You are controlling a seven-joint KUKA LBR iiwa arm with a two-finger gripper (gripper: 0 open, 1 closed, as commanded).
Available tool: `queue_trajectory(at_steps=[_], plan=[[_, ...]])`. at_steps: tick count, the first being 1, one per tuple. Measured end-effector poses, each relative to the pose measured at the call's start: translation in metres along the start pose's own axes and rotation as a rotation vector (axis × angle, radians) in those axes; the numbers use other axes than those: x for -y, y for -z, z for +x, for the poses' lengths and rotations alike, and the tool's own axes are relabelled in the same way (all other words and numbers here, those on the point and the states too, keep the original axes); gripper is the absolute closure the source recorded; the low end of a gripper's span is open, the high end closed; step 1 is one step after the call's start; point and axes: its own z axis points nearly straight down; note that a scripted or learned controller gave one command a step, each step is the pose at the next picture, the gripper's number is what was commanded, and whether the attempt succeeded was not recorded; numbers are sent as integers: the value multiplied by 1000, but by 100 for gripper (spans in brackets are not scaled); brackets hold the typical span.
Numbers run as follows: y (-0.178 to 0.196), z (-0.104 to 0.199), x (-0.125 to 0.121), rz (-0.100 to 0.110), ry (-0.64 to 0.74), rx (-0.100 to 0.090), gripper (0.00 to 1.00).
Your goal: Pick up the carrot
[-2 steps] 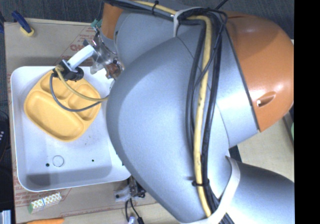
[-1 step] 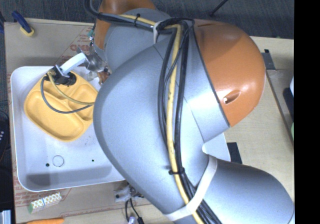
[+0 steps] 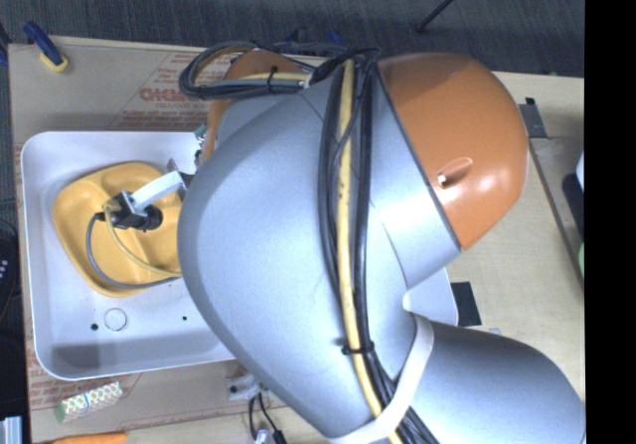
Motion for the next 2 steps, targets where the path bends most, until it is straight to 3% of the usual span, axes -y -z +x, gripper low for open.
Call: queue_trajectory(at_steps=[1, 2], plan=[[-2, 20, 6, 3, -29, -3, 0], [102, 36, -15, 3, 49, -5, 0]])
